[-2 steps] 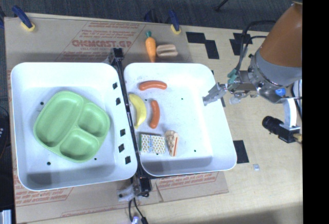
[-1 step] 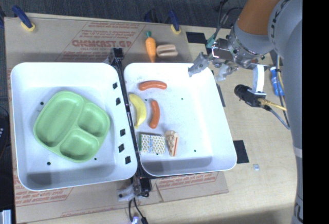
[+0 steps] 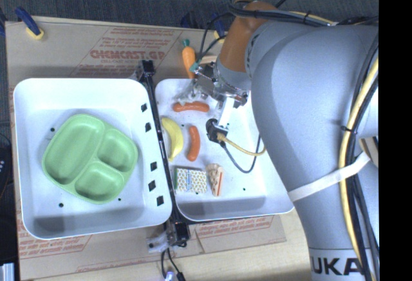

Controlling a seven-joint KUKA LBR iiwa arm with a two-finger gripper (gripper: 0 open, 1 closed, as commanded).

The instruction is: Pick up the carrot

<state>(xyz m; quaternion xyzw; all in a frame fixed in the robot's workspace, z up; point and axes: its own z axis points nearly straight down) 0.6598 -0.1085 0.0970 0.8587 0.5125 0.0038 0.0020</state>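
- The grey KUKA iiwa arm (image 3: pixel 315 131) reaches in from the right of the camera view, its broad rounded casing covering much of that side.
- The orange band above the wrist (image 3: pixel 237 38) sits near the top centre, tilted leftward and down.
- Below the band, the wrist narrows into the metal two-finger gripper (image 3: pixel 201 85), which points down and left.
- A yellow cable (image 3: pixel 248 151) loops from the wrist assembly beneath the arm.
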